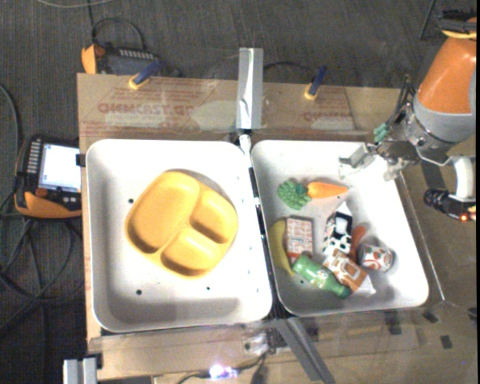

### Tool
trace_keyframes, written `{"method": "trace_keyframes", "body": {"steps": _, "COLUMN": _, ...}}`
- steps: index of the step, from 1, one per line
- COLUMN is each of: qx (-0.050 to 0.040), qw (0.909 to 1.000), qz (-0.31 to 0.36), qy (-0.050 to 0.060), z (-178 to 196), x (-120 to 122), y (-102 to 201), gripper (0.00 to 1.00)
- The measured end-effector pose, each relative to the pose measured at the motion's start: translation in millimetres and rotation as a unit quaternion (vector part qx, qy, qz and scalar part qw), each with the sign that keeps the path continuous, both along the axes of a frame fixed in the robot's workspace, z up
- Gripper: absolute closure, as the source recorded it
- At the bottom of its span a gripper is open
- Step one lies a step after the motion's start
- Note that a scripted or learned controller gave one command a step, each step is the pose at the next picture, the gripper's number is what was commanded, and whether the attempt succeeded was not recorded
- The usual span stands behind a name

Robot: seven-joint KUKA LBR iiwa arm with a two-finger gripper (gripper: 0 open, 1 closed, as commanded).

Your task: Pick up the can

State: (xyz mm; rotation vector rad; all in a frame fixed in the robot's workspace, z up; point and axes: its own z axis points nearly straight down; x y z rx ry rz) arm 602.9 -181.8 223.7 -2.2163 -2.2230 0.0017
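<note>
My gripper [366,155] hovers empty, jaws apart, above the right bin's [416,290] far edge, the can [376,257] well below.

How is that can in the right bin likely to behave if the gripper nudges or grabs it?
The can appears to lie on its side, so it may roll when nudged. Its rounded, printed shell probably feels stiff but slick. A carton crowds its left, which could block a finger, while the gripper hangs near the bin's far edge.

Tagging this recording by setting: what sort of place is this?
Probably a robotics lab pick-and-place bench: two white bins on a cardboard-covered bench, cables on carpet, and a handheld controller beside it.
</note>
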Motion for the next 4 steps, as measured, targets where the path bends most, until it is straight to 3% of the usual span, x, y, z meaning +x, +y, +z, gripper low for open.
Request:
{"method": "trace_keyframes", "body": {"steps": 1, "qx": -0.0004, "qw": 0.9985, "qz": 0.055, "qy": 0.000, "z": -73, "x": -25, "y": -7, "gripper": 0.00}}
{"method": "trace_keyframes", "body": {"steps": 2, "qx": -0.0026, "qw": 0.9999, "qz": -0.009, "qy": -0.005, "z": -134, "x": 13, "y": -8, "gripper": 0.00}}
{"method": "trace_keyframes", "body": {"steps": 3, "qx": -0.0027, "qw": 0.9949, "qz": 0.101, "qy": -0.001, "z": -35, "x": 39, "y": -7, "gripper": 0.00}}
{"method": "trace_keyframes", "body": {"steps": 4, "qx": -0.0008, "qw": 0.9989, "qz": 0.047, "qy": 0.000, "z": -95, "x": -45, "y": -18, "gripper": 0.00}}
